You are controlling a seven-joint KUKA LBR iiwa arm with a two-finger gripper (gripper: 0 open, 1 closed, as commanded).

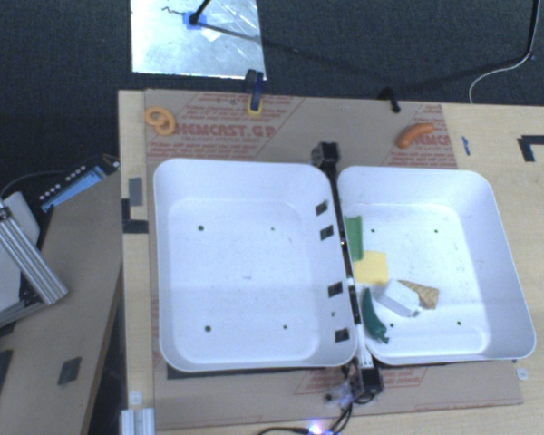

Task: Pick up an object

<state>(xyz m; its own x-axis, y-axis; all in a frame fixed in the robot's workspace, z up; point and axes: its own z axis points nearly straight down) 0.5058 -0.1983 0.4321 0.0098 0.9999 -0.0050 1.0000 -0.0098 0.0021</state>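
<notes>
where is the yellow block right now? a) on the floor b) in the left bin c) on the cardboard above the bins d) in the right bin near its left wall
d: the yellow block lies inside the right bin, close to its left wall, with a green strip just above it and a white piece just below it.

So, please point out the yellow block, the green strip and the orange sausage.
yellow block (373,267), camera view, middle of its top
green strip (354,236), camera view, mid-length
orange sausage (414,135), camera view, its middle

yellow block (373,267), flat, right bin (490,243)
</notes>
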